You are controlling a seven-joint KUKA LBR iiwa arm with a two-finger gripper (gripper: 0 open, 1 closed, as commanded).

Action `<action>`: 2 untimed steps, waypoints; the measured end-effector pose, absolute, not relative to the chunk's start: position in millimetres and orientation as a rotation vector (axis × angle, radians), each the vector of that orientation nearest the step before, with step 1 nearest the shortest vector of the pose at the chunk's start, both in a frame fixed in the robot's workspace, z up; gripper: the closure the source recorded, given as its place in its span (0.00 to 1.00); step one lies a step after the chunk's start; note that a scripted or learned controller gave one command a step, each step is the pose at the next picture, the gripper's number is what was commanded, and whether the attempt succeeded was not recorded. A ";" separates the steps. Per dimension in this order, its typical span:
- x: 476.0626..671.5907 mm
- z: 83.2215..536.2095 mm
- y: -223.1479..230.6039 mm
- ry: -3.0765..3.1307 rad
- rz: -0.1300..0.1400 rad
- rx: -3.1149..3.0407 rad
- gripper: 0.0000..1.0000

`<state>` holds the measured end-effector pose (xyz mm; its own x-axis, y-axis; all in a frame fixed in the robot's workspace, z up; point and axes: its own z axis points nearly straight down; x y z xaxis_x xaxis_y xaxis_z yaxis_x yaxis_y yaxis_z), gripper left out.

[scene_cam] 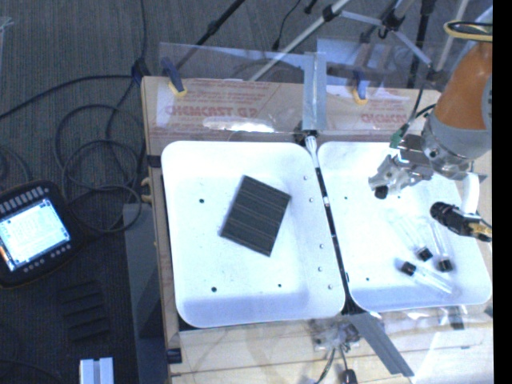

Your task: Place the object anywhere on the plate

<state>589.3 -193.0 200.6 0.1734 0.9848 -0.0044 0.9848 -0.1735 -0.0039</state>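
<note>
In the camera view, the grey metal claw (390,179) was seen at upper right, over the shallow white right bin (360,246). Its opening could not be told. Small clear tubes with black caps (422,264) lay at lower right, well apart from the dark ribbed rectangular plate (256,215) left of centre. The pick was judged not yet made, and a descent onto one tube was called for. Red lettering on the rear board (216,109) could not be read.
</note>
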 end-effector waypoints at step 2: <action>615.2 181.3 -78.8 -2.207 0.003 -2.230 0.00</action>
